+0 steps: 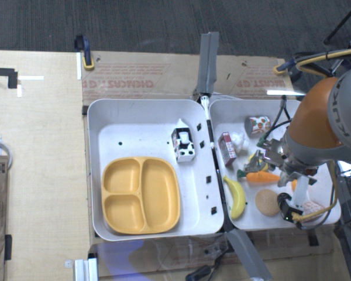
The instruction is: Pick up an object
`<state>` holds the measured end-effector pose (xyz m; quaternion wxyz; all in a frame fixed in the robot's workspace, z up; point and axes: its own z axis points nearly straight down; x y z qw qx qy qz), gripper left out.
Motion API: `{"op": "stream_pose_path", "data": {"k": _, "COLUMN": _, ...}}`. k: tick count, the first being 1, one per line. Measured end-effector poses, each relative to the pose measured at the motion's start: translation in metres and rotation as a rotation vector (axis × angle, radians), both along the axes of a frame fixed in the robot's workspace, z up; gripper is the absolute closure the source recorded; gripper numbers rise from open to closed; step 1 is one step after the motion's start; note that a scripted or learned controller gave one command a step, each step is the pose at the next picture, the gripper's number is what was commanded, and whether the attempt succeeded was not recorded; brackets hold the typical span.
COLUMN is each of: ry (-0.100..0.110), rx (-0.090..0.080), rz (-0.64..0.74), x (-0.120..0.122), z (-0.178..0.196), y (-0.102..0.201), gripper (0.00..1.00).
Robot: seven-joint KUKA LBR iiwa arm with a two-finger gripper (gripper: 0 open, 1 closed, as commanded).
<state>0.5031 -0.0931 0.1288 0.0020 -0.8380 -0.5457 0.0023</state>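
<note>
Noted carrot just under gripper, lying on the floor of right bin, not seen gripped. Could not tell gripper's spread. Found bun past carrot, further below gripper. Found banana down-left of gripper, red box just left, cup above. Saw, well left of gripper in left bin, yellow plate and black-and-white box.

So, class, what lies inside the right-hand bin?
A banana, a carrot, a tan round thing and a red carton lie in the right bin. The arm covers whatever lies beneath it.
</note>
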Motion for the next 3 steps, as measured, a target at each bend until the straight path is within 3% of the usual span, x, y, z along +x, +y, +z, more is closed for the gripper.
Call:
{"op": "stream_pose_path", "data": {"k": 1, "ry": -0.002, "rx": -0.001, "rz": 0.003, "x": 0.048, "z": -0.038, "y": -0.003, "gripper": 0.00}}
{"op": "stream_pose_path", "data": {"k": 2, "ry": -0.004, "rx": -0.001, "rz": 0.070, "x": 0.035, "z": 0.034, "y": -0.018, "gripper": 0.00}}
{"op": "stream_pose_path", "data": {"k": 3, "ry": 0.000, "rx": -0.001, "rz": -0.218, "x": 0.033, "z": -0.039, "y": -0.008, "gripper": 0.00}}
